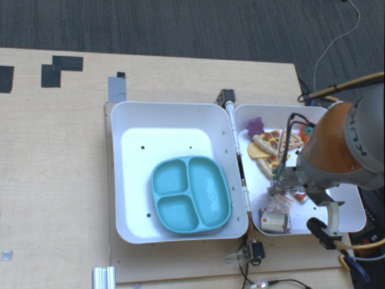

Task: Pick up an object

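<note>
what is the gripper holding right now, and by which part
It cannot be told. The gripper is low in the right white bin, just above a small patterned packet, but no object shows between its fingers.

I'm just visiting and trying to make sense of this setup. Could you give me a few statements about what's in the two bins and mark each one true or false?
1. A blue divided plate lies in the left bin. True.
2. The plate has three compartments. True.
3. The arm reaches over the left bin. False: it is over the right bin.
4. A purple item lies in the right bin. True.
5. The plate holds toy food. False: the toy pizza slice and other items lie in the right bin.
</note>
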